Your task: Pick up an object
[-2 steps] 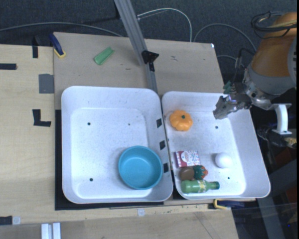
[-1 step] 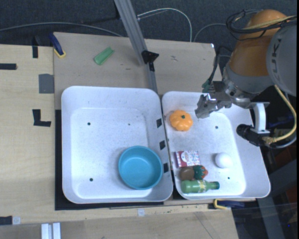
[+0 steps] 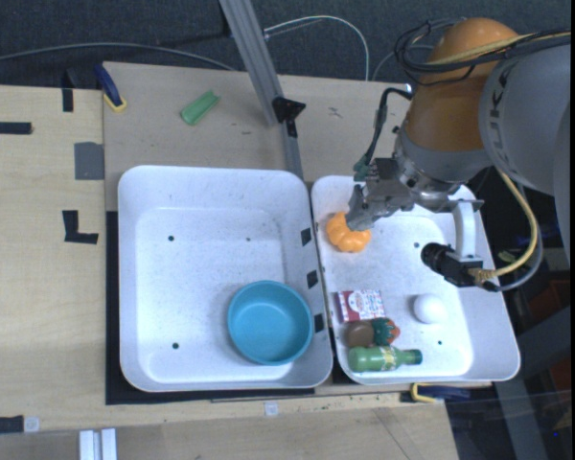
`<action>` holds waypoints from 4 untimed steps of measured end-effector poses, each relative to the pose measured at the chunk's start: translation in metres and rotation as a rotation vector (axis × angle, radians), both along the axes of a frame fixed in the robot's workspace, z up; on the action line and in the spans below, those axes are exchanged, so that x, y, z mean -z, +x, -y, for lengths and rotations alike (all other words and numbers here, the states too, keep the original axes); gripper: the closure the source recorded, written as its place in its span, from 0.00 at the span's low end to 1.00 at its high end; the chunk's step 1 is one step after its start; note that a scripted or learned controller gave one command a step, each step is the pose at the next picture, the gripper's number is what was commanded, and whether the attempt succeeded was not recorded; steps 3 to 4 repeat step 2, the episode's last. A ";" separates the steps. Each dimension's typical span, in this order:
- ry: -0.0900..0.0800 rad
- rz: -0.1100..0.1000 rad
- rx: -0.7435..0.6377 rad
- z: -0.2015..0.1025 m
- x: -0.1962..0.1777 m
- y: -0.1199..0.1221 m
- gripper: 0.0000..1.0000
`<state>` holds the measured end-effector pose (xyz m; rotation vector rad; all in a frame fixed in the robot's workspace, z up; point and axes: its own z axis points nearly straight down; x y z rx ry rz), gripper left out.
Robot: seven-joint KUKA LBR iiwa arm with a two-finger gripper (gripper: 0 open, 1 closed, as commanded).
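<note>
- Gripper [image 3: 356, 220] hangs over the far-left part of the right bin [image 3: 494, 353], right at the top edge of an orange lump [image 3: 348, 236]. How far it's open: can't tell from this angle. Whether it holds the lump: can't tell either; it looks to be touching or just above it.
- Orange lump lies in the right bin's far-left corner, close to the wall shared w/ the left bin.
- Arm [image 3: 460, 94], grey w/ orange band, comes in from the right over the right bin.
- Bins: 2, white, side by side.
- Left bin [image 3: 172, 257]: 1 blue bowl [image 3: 268, 322], near-right corner, upright.
- Right bin, 5 things: the orange lump; 1 red-and-white packet [image 3: 361, 304] near its left wall; 1 small brown-red-green item [image 3: 372, 333] just nearer than the packet; 1 green bottle [image 3: 385, 357] lying on its side along the near wall; 1 white ball [image 3: 427, 308] to the right of the packet, apart from it.
- On the bench [image 3: 38, 257], far side beyond the left bin: 1 green block [image 3: 198, 107].
</note>
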<state>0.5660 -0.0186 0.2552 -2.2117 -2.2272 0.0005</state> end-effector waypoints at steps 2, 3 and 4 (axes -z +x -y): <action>-0.001 -0.002 0.000 -0.101 0.022 -0.025 1.00; -0.001 -0.002 0.000 -0.101 0.022 -0.025 1.00; -0.001 -0.002 0.000 -0.101 0.022 -0.025 1.00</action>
